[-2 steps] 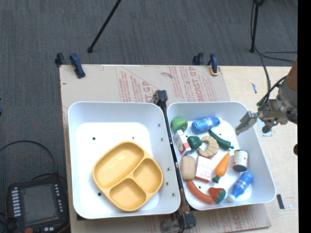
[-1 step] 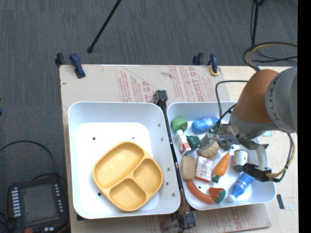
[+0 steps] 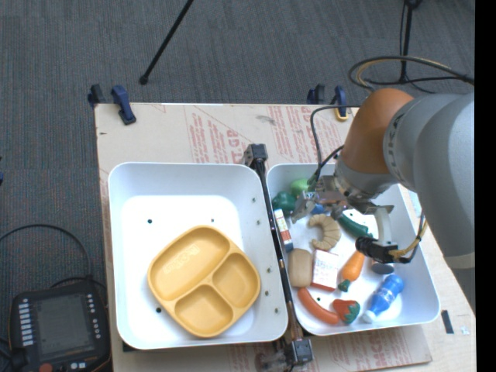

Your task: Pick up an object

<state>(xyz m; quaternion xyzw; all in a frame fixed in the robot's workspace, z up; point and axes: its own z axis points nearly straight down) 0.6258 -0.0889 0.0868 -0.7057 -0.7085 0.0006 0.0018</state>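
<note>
Claw [image 3: 315,201] is down in the far part of the right bin [image 3: 425,307], hanging from the grey arm [image 3: 434,161] with its orange band [image 3: 378,127], and whether it is spread or pressed together cannot be told from this angle. Nothing can be seen gripped in it.

Nearest the camera, a dark handheld controller [image 3: 56,325] lies on the carpet at the bench's left corner. On to the bins: the left bin [image 3: 124,180] carries a yellow divided plate [image 3: 203,280], lying flat. The right bin is where the pickable objects sit. Along its near side lie a red sausage [image 3: 316,304], a red and green fruit piece [image 3: 347,310] touching its end, and a blue and white bottle [image 3: 385,296] just beside that. Behind them a tan bread piece [image 3: 301,267], a white card [image 3: 325,270] and an orange carrot [image 3: 353,265] lie close together. Further in, a beige croissant [image 3: 325,232] lies just below the claw, with a small striped box [image 3: 282,229] against the left wall. At the far end, green toys [image 3: 291,194] sit right beside the claw.

Beyond the bins, blue clamps [image 3: 122,104] grip the bench's back edge, and a tripod leg [image 3: 170,33] crosses the grey carpet.
</note>
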